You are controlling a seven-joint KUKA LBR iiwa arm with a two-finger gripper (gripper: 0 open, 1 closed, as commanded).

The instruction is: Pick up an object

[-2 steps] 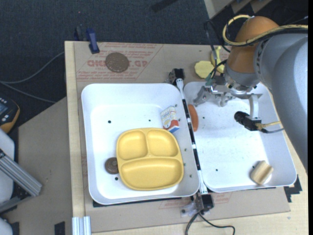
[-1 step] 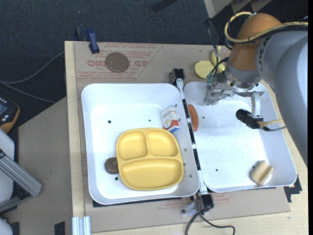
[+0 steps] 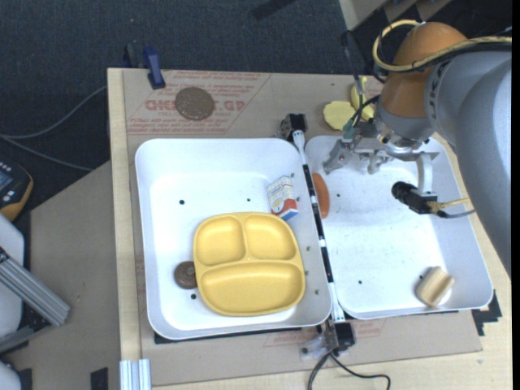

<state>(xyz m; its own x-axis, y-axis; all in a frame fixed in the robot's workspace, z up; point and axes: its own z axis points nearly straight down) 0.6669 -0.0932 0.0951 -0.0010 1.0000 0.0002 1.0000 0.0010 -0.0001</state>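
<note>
My gripper (image 3: 352, 162) hangs over the far left corner of the right bin (image 3: 455, 242), open, with nothing between its metal fingers (image 3: 331, 161). An orange object (image 3: 321, 195) lies just below and left of it, against the right bin's left wall. A tan block (image 3: 435, 286) rests in the right bin's near right corner. In the left bin (image 3: 154, 218) sit a yellow divided plate (image 3: 246, 262), a small white, blue and red carton (image 3: 281, 196) and a brown round piece (image 3: 185, 275).
A yellow object (image 3: 336, 114) lies on the board behind the right bin, close to the arm's wrist. A brown disc (image 3: 193, 102) and a blue clip (image 3: 152, 67) sit at the board's far left. A black cable end (image 3: 412, 197) hangs beside the gripper.
</note>
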